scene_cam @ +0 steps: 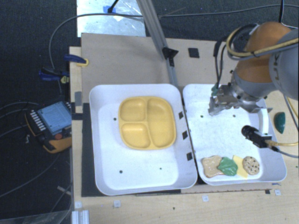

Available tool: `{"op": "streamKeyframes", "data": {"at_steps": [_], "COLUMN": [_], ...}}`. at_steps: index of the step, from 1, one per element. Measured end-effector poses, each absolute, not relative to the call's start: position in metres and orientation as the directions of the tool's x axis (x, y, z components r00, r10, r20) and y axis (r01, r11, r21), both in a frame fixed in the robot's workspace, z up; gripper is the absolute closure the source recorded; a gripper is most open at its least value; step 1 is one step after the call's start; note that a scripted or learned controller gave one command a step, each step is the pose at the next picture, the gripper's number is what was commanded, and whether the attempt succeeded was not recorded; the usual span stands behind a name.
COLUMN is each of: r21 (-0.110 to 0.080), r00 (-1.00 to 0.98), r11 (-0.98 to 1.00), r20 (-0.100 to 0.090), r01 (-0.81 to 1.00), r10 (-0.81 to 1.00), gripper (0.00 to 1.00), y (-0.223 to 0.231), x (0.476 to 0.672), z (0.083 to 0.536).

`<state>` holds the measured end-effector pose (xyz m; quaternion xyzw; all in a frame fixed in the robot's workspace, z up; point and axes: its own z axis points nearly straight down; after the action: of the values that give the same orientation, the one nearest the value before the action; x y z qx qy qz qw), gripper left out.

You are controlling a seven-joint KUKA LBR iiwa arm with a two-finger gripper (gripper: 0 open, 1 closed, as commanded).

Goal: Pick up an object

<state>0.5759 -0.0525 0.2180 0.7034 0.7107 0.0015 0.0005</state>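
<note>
Along the right bin's (205, 139) near edge lie a tan toast-shaped piece (211, 166), a green leaf-like piece (228, 166), a yellow slice (240, 164) and a brown speckled cookie (251, 164). My gripper (217, 105) hangs over the far part of the right bin, well away from these pieces. Nothing shows between its fingers.
A yellow divided plate (146, 122) rests in the left bin (107, 171). A black cylindrical part (253, 136) with a cable juts over the right bin's right side. A slanted grey pole (154, 27) stands behind the bins. A teal object (279, 121) lies outside at the right.
</note>
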Motion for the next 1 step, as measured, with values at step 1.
{"op": "streamKeyframes", "data": {"at_steps": [1], "r21": [0.003], "r00": [-0.01], "r11": [0.01], "r20": [0.001], "r01": [1.0], "r10": [1.0], "gripper": [1.0], "y": [-0.0032], "x": [0.5921], "z": [0.21]}}
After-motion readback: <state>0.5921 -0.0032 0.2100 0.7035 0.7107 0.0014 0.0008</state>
